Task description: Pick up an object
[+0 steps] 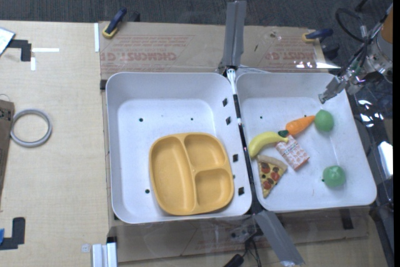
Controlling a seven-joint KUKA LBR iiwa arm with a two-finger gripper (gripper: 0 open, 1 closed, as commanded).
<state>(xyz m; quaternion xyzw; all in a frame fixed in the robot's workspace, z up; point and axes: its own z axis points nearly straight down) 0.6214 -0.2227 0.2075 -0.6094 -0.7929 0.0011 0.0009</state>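
The gripper [329,94] hangs over the right bin's [275,194] far right corner. I cannot tell its state. The carrot [300,125] lies just below and left of it, pointing up toward it.

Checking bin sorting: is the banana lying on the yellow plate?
No, the banana lies in the right bin beside the carrot; the yellow plate sits in the left bin.

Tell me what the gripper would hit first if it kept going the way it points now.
The gripper sits over the right bin's upper right corner, pointing down and to the view's left. Continuing that way, it would probably meet the bin floor near the green ball at the toy carrot's tip; depth is unclear.
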